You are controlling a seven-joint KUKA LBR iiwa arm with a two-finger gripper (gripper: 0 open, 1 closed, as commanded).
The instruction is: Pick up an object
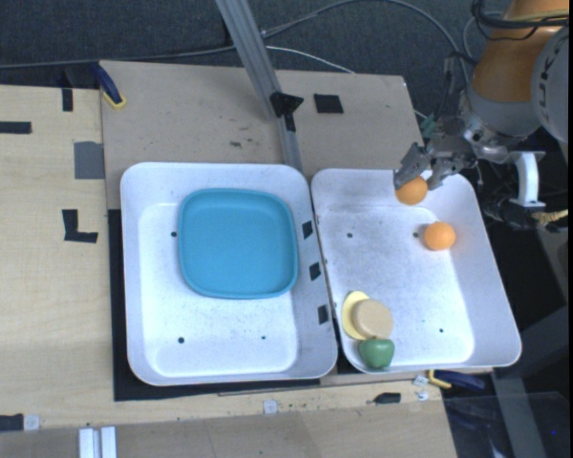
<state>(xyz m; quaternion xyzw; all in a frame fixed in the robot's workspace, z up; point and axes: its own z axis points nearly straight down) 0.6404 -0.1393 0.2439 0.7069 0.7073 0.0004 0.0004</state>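
Lifting appears to be the step in hand: an orange ball [412, 192] is seen clamped between the fingers of the gripper [420, 174], at the far edge of the right bin [477, 346]. A steady raise without loosening is judged to be called for next. 1 other orange ball [439, 236] lies near, apart from the fingers, on the bin floor.

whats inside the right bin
Right bin holds two orange balls, one at the gripper, plus a tan disc covering part of a yellow piece, and a green object.
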